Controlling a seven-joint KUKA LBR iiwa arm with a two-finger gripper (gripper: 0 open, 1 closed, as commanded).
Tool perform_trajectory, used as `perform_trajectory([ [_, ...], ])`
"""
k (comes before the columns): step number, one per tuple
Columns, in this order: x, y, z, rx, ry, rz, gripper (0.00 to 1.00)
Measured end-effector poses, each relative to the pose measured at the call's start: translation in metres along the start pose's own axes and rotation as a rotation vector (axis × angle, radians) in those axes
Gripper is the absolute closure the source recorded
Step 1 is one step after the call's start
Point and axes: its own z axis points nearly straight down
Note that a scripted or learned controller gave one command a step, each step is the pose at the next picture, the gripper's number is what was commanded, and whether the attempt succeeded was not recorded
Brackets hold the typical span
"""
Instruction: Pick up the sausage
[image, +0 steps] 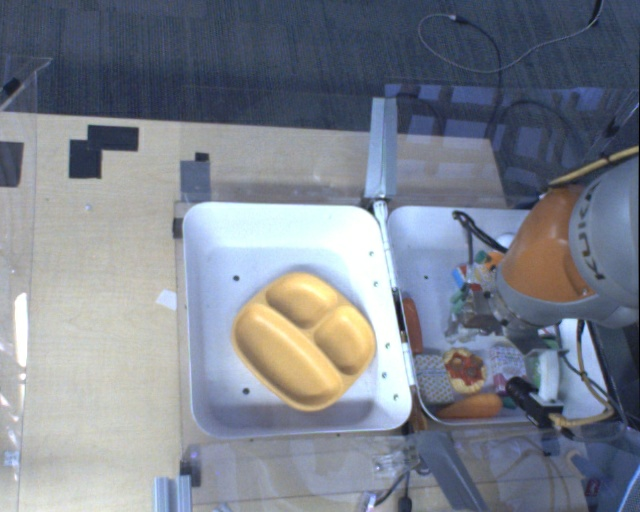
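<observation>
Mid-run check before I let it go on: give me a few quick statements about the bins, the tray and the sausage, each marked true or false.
1. The yellow tray lies in the left bin. True.
2. The sausage lies on the yellow tray. False: it lies in the right bin, along its left wall.
3. The arm is over the right bin. True.
4. The pizza slice is in the left bin. False: it is in the right bin.
</observation>
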Motion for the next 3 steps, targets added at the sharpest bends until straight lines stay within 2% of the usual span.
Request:
perform_trajectory([
  [1,0.0,0.0,0.0,0.0,0.0,0.0,0.0],
  [2,0.002,0.051,0.014,0.013,-0.002,0.059,0.0],
  [3,0.005,0.094,0.016,0.014,-0.004,0.349,0.0],
])
